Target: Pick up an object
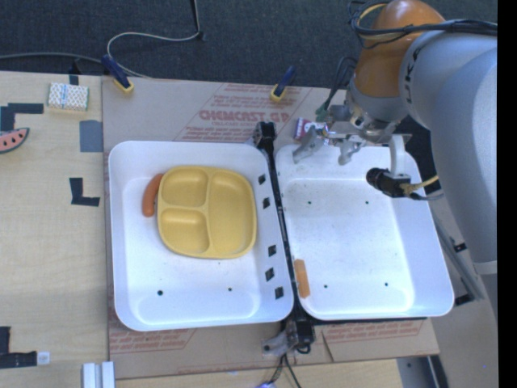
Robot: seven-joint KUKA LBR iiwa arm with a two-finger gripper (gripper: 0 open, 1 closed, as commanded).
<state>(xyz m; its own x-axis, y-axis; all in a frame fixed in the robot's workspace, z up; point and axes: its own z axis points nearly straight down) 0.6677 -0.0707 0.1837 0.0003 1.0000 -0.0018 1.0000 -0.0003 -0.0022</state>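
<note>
The gripper (325,145) hovers over the right bin's (420,297) far rim, fingers spread and empty, well apart from the carrot (301,277) lying against its near-left wall.

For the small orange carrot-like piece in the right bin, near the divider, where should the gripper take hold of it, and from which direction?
Probably grip the orange piece across its narrow width at mid-length, coming straight down from above. It lies flat and elongated, running roughly along the divider at the right bin's left wall, so fingers closing across it need room on the wall side; that gap looks tight. The gripper is at the bin's far edge.
</note>
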